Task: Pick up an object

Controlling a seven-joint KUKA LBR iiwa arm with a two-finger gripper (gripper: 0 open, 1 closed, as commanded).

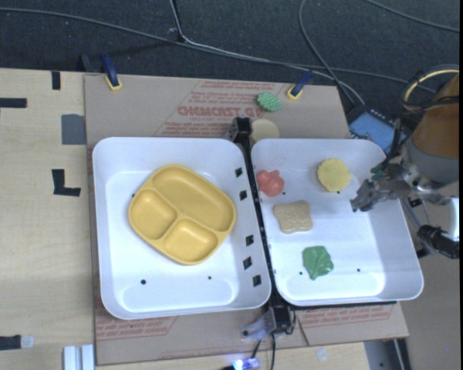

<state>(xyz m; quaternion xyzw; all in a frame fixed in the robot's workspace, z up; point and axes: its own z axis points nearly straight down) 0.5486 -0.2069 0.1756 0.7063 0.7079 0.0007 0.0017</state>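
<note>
Four small objects sit in the right bin [405, 284], and the gripper [364, 200] hangs over that bin's right side, low near the rim, with the grey arm [428, 156] reaching in from the right behind it. Nearest candidate: the yellow round piece [334, 175], lying to the gripper's left and a little farther up the view, close beside it but apart, no contact that I can make out. It is roughly round, so there is no long axis to line up on; approach angle should matter little there. Next out, the beige block [294, 217], further left and slightly lower, a squarish slab whose longer side runs about across the view. Beyond it the pink piece [270, 182] sits up against the divider side of the bin, and the green piece [318, 262] lies toward the bin's near edge, down and left of the tool. As for the tool itself, I cannot tell whether it is spread or closed; it reads as a dark cluster at this slant, and nothing shows between its tips, so I would call it empty-handed. My read: the pick has not begun, and the shortest move is a short slide left and slightly up to get over the yellow round piece, then down. Over in the left bin [108, 206] the yellow divided tray [183, 213] lies well apart from all this, far across the divider.
</note>
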